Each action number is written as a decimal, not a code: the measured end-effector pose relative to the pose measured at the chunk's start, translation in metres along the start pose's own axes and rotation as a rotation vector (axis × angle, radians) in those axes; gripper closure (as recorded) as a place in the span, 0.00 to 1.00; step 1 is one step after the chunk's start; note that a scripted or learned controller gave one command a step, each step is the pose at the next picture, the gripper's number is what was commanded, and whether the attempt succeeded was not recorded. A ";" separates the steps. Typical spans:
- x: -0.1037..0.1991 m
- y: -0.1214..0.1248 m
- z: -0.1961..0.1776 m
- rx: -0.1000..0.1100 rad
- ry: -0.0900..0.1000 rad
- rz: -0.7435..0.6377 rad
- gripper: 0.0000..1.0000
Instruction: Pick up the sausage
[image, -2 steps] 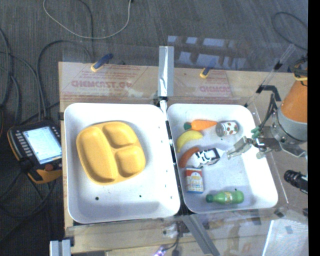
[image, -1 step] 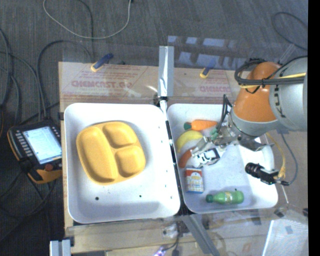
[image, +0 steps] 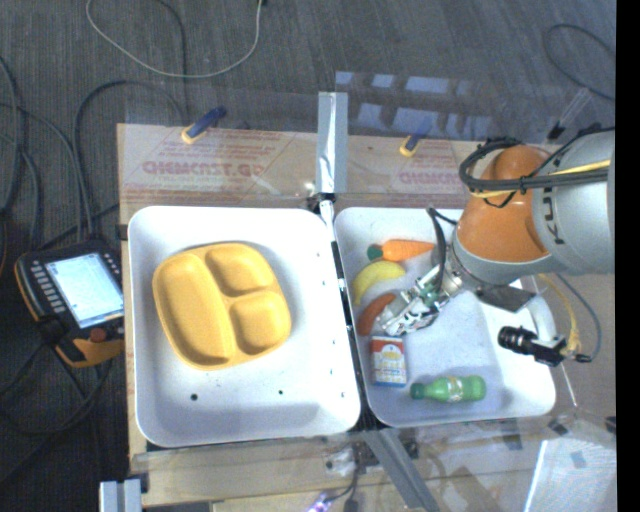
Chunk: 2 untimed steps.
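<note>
- Arm (image: 580, 205): grey, smooth rounded casing, dark lettering partly visible on the side.
- Orange band (image: 505, 215) above the wrist, glossy, w/ highlights.
- Black cable (image: 480, 165) loops over the band's top.
- Gripper (image: 408, 315): small silver/white metal parts w/ dark bits & a green spot; thin wires run to it from the wrist.
- Black cylindrical fitting (image: 520, 340) on a white bracket, yellowish cable beside it.

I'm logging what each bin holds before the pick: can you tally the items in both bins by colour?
Yellow: 2, the divided plate and the lemon-like piece
Orange: 1, the carrot
Reddish brown: 1, the sausage by the gripper
Green: 1, the bottle
Red and white: 1, the small carton
Total: 6
</note>
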<state>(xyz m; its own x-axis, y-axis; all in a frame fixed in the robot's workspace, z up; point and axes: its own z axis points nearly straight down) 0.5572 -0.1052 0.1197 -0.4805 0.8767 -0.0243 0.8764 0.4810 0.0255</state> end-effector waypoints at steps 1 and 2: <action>-0.007 0.010 0.030 0.013 0.016 0.098 0.00; -0.007 0.011 0.021 0.012 0.019 0.098 1.00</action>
<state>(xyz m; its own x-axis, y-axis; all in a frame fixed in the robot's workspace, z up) 0.5706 -0.1059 0.0994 -0.3926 0.9197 -0.0035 0.9196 0.3926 0.0146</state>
